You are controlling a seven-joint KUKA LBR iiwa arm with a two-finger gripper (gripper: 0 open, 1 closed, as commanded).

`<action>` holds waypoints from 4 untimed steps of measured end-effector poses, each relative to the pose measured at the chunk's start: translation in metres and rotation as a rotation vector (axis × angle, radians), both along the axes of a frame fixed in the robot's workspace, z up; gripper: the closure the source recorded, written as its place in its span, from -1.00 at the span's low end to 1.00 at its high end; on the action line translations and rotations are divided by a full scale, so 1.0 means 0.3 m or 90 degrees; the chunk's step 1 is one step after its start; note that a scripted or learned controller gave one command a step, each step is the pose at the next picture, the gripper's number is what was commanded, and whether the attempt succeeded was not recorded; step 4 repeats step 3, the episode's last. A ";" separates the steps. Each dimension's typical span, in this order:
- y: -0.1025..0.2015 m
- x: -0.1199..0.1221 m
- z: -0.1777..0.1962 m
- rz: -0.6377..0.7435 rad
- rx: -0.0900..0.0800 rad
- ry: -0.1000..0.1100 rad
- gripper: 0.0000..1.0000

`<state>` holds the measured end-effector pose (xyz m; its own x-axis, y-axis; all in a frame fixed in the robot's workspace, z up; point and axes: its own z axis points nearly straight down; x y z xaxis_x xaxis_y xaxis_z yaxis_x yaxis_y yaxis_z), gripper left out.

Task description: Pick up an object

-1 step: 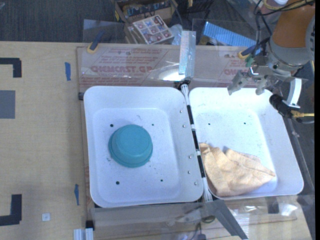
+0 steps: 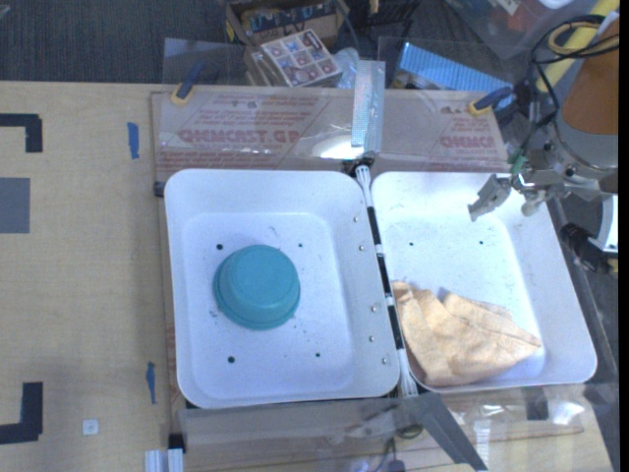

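Note:
An upturned teal bowl point(image 2: 257, 285) sits in the middle of the left bin point(image 2: 187, 214). A crumpled tan cloth point(image 2: 460, 334) lies in the near half of the right bin point(image 2: 570, 332). My gripper point(image 2: 507, 203) hangs over the far right corner of the right bin, well behind the cloth. Its fingers point(image 2: 486, 199) are spread apart, open, with nothing between them.
A clear plastic panel point(image 2: 256, 131) stands along the far side of both bins. Boxes and cables lie in clutter beyond it. The wooden bench point(image 2: 69, 264) stretches to the left, marked with black tape. The arm's cables point(image 2: 550, 87) hang at the upper right.

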<state>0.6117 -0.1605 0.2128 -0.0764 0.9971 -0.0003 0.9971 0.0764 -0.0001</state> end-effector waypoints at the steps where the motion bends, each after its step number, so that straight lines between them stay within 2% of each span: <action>1: 0.073 -0.218 -0.330 -0.009 0.000 0.000 -1.00; 2: 0.158 -0.307 -0.413 0.079 -0.002 -0.006 -1.00; 3: 0.157 -0.302 -0.374 0.078 -0.002 -0.011 1.00; 4: 0.157 -0.302 -0.374 0.078 -0.002 -0.011 1.00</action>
